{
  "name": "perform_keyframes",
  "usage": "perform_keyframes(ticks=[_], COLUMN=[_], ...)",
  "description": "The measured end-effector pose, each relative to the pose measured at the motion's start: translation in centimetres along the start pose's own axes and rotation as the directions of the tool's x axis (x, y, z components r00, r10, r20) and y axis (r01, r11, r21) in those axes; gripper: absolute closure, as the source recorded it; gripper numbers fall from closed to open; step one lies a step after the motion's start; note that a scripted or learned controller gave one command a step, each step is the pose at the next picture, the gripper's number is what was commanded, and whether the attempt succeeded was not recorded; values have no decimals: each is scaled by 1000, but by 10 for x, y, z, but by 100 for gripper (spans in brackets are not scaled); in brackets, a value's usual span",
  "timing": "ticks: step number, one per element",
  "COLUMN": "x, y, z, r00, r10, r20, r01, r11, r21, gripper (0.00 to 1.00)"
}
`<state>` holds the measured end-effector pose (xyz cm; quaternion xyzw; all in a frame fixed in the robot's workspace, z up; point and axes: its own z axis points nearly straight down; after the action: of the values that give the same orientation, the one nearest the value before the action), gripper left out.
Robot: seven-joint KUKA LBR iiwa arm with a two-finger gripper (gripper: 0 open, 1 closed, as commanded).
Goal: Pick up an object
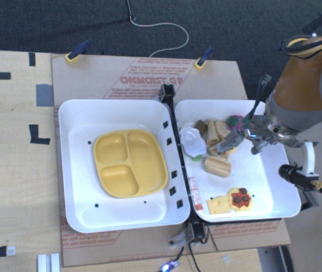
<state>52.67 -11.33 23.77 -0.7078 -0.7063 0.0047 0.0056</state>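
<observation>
I see the gripper [227, 145] low in the right bin [274, 203] among the toy food [217, 130] — whether it's closed, I can't tell.

A yellow divided tray [131, 163] is lying in the middle of the left bin [73, 123], its compartments facing up. Both bins are sitting side by side on a cardboard sheet [144, 78] with red printing, which is resting on the wooden bench [13, 152]. Two blue-and-yellow clamps [77, 51] are gripping the sheet's far edge, one near each far corner. A thin white cable [161, 30] is curling across the dark carpet [47, 16] beyond the bench's far edge.
</observation>
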Motion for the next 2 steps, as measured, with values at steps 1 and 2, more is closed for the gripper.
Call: perform_keyframes(ticks=[1, 2], x=[0, -2], y=[2, -5], z=[-6, 41], r00=[1000, 1000], r10=[-3, -3], r20=[2, 1], r01=[3, 3], r11=[1000, 1000], r21=[-13, -8], gripper=[0, 0])
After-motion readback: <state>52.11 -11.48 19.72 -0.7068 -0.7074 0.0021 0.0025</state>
